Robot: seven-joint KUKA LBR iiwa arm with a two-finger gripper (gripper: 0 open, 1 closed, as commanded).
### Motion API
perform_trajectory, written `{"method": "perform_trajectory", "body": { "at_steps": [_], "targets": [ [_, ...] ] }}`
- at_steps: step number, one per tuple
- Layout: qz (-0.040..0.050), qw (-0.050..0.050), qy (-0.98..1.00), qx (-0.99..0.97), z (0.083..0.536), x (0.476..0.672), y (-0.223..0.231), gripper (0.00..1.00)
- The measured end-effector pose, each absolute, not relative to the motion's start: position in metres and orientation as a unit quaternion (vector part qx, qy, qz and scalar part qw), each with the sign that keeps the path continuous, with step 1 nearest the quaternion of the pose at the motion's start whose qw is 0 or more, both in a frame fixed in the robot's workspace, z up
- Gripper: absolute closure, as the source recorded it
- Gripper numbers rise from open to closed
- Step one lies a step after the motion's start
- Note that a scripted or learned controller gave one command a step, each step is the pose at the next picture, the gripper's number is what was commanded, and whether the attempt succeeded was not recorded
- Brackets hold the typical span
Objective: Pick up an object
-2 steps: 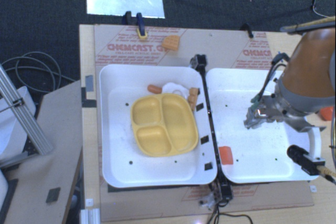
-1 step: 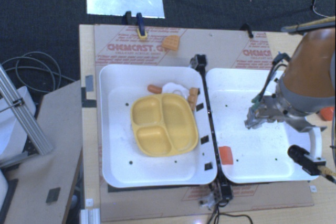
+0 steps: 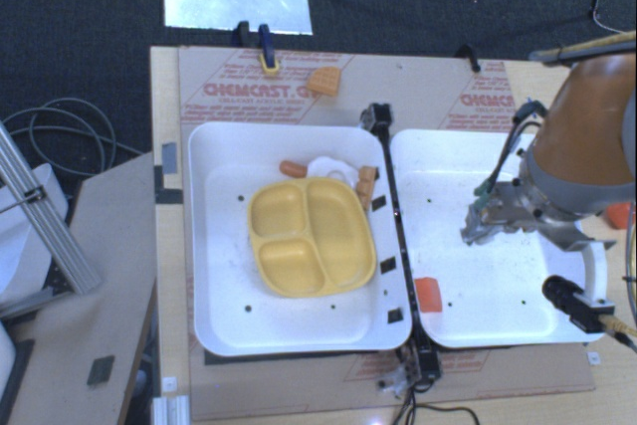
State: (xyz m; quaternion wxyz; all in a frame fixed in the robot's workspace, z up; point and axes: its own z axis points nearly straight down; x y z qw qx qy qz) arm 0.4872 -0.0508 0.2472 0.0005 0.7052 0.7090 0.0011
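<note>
A yellow divided plate (image 3: 309, 238) lies in the left bin (image 3: 214, 214). Behind it are a small orange sausage-shaped piece (image 3: 293, 169), a white object (image 3: 329, 169) and a tan block (image 3: 366, 185) near the bin's right wall. An orange-red block (image 3: 427, 294) rests at the front left of the right bin (image 3: 448, 164). My gripper (image 3: 477, 227) hangs over the middle of the right bin, pointing down and left, some way from the orange-red block. Nothing shows between its fingers.
A tan waffle-like piece (image 3: 323, 81) lies on the bench board behind the left bin, outside both bins. A blue and yellow clamp (image 3: 267, 50) sits at the board's back edge. Black clips (image 3: 376, 117) join the bins along the middle divider.
</note>
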Motion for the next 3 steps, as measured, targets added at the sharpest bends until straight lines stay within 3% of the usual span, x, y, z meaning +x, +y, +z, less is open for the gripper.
{"method": "perform_trajectory", "body": {
  "at_steps": [3],
  "targets": [
    [0.0007, 0.001, 0.708, 0.707, 0.244, 0.487, -0.056, 1.00]
  ]
}}
